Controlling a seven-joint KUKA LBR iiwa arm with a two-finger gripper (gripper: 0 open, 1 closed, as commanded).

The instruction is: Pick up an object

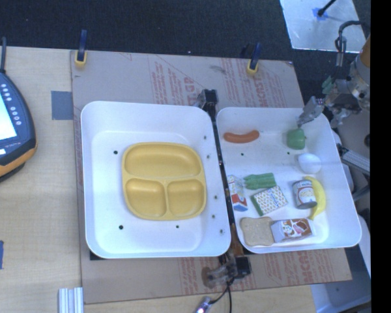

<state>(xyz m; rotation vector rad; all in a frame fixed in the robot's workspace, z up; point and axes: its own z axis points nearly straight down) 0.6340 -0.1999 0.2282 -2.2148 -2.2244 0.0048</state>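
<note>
Arm poised at the far right rim, nothing picked yet.

Nearest the camera in the right bin (342, 240) lie a slice of bread (256, 231) touching a small printed packet (291, 229); just behind them sit a checkered card (269, 199), a small can (304, 193) and a banana (318, 197) curving beside the can. Further back are a green block (259, 180), a white egg (309, 163), a green lump (296, 137) and a sausage (241, 136). The left bin (94, 175) holds a yellow divided plate (163, 179). The gripper (311, 113) hovers at the far right rim, just beside the green lump; whether it is spread or closed cannot be told. A sound pick would likely favour that lump or the egg, both standing apart from their neighbours, with a straight descent centred over the object.
</note>
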